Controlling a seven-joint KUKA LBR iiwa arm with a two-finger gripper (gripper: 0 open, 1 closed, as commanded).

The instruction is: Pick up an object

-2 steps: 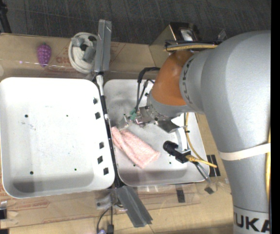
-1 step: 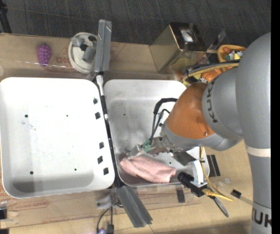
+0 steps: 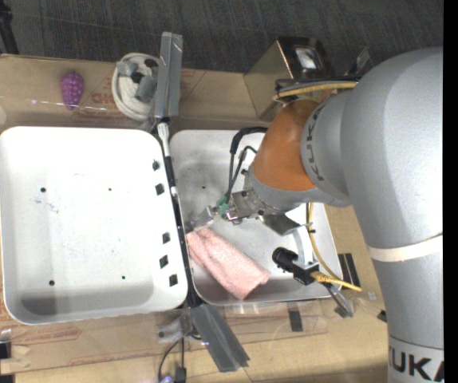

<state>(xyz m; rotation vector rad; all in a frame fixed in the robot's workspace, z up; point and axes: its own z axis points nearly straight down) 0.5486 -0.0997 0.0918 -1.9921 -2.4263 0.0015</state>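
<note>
On the brown desk [image 3: 45, 110], at the far left behind the bins, lies a small purple grape-like cluster [image 3: 72, 88], and beside it a white coil of cord [image 3: 134, 84]. The shallow white left-hand bin [image 3: 77, 214] comes next. In the shallow white right-hand bin [image 3: 205, 154] a soft pink folded cloth [image 3: 226, 262] lies against the near left wall. It looks light and limp, likely to sag and bunch, so a pinch on a raised fold near its middle seems best. The grey arm's gripper [image 3: 233, 208] hangs just above the cloth's upper edge; whether its jaws are parted I cannot tell.
</note>
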